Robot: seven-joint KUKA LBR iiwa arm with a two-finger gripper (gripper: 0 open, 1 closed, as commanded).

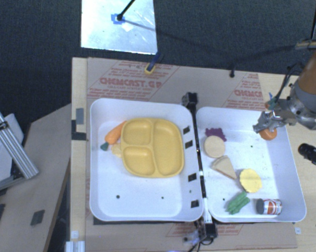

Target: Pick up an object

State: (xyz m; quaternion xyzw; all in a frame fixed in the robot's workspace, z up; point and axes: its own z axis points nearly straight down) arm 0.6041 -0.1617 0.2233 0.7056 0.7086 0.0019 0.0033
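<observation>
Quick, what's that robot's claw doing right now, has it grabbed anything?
Gripper: over the right white bin's far right corner, just above a small orange object; a grasp cannot be told.

arm (312, 95): grey housing | orange band above wrist | dark cable running alongside upper section | gripper (268, 123): small metallic grey head, boxy, blurred detail

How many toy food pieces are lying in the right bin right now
7 in the right bin: purple piece, round cracker, cheese wedge, yellow disc, green beans, small can, and an orange piece under the gripper, partly hidden.
</observation>
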